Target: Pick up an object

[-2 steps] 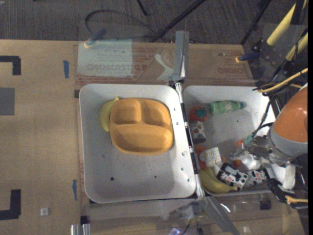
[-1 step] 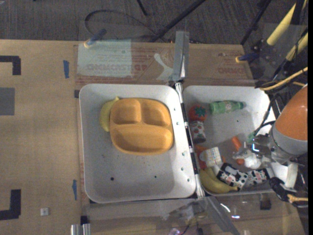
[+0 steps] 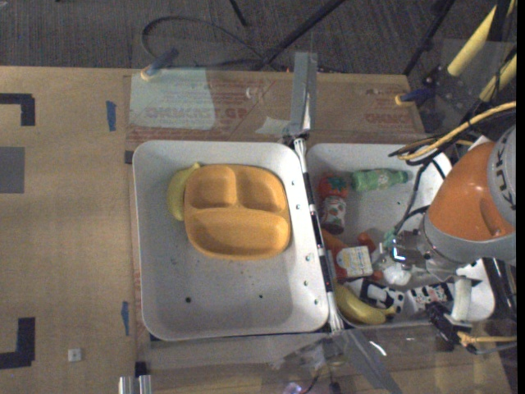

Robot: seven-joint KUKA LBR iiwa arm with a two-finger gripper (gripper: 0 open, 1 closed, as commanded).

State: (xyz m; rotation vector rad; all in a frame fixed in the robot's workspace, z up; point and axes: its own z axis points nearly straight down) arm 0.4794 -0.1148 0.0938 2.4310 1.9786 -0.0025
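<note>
My tool [image 3: 399, 263] sits low in the right bin [image 3: 373, 208]; grip state unclear. Banana [image 3: 361, 306] just below-left, snack pouch [image 3: 354, 260] beside. Clutter risk: I nudge neighbours, pinch nothing.

An orange divided tray [image 3: 237, 210] fills the left bin [image 3: 156, 302], partly covering a yellow banana [image 3: 175, 194] at its left

From my feed I see a light wooden table [image 3: 66, 245] with blue tape bits [image 3: 111, 115] and black corner marks [image 3: 18, 109]; beyond its far edge, grey carpet floor [image 3: 98, 15] crossed by black cables [image 3: 189, 35] and tripod legs [image 3: 328, 6]
</note>
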